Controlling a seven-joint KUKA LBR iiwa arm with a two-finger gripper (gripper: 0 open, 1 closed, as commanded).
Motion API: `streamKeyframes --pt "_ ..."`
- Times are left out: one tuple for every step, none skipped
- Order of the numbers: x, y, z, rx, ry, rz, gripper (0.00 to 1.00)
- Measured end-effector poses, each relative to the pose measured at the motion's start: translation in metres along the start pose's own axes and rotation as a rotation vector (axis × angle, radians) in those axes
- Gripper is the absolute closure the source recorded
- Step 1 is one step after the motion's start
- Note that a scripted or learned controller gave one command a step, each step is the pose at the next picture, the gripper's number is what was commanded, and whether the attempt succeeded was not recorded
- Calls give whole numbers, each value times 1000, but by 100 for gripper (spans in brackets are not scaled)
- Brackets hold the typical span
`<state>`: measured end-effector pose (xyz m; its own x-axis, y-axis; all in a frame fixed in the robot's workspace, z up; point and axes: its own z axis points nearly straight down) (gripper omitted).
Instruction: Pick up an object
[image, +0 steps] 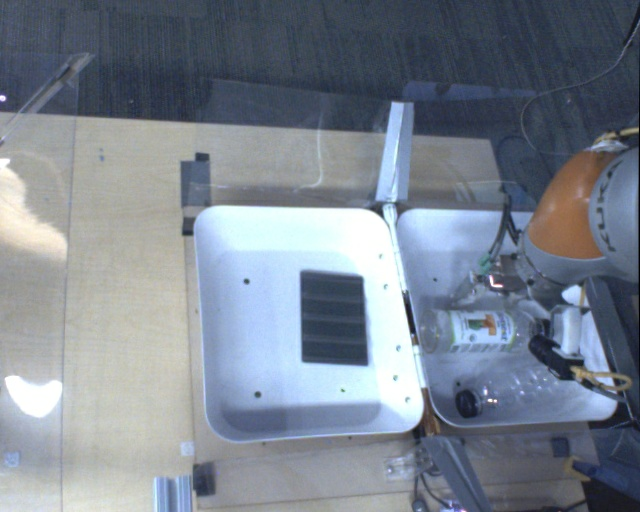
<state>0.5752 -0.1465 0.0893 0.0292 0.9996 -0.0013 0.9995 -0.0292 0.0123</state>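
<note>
Camera view: my gripper, its state I cannot tell, hovers at 12 o'clock of a light, slippery bottle; I'd grasp mid-body.

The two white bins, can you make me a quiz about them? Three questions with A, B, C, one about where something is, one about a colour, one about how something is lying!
1. Where is the dark ribbed rectangle?
A. In the left bin
B. In the right bin
C. On the wooden bench

2. What colour is the band on the arm?
A. Blue
B. Orange
C. Green

3. How is the labelled bottle placed?
A. Standing upright
B. Lying on its side
C. Hanging over the bin's edge

Answers:
1. A: the dark ribbed rectangle sits on the floor of the left bin.
2. B: the band above the wrist is orange, over the right bin.
3. B: the labelled bottle lies on its side on that bin's floor, below the end effector.
</note>
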Motion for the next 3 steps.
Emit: streamKeyframes --pt "15 -71 -3 -21 -4 -212 0" --pt "52 -83 -4 -9 -2 -467 0" --pt "54 -79 -16 -20 -4 -467 100"
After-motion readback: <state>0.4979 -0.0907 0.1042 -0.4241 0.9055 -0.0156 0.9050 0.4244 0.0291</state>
